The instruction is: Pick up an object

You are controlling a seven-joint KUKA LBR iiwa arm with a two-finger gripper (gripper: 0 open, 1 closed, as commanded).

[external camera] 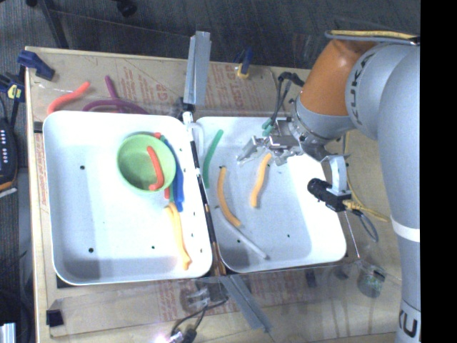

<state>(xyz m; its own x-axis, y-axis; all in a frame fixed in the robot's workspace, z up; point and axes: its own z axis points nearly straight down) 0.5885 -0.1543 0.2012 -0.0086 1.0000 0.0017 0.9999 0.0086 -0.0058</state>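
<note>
Over the right bin (325, 245), the gripper (263, 147) hangs low near the far wall, its metal fingers spread apart with nothing between them. An orange strip (258, 182) lies just below and slightly toward the camera from the fingertips, its upper end almost under them. The strip's long axis runs roughly from the far wall toward the near one, leaning a little to the left as it comes nearer. That line sits across the spread of the fingers, so a short drop would probably bring them down on either side of its top end.

A second orange strip (226, 196) curves along the bin floor further left, well clear of the claw, and a green strip (210, 157) leans against the bin's left wall.

Beyond, the left bin (93, 249) holds a green bowl (141, 164) with a red strip (153, 161) laid across it, a blue strip (176, 179) and a yellow strip (178, 236) beside it.
</note>
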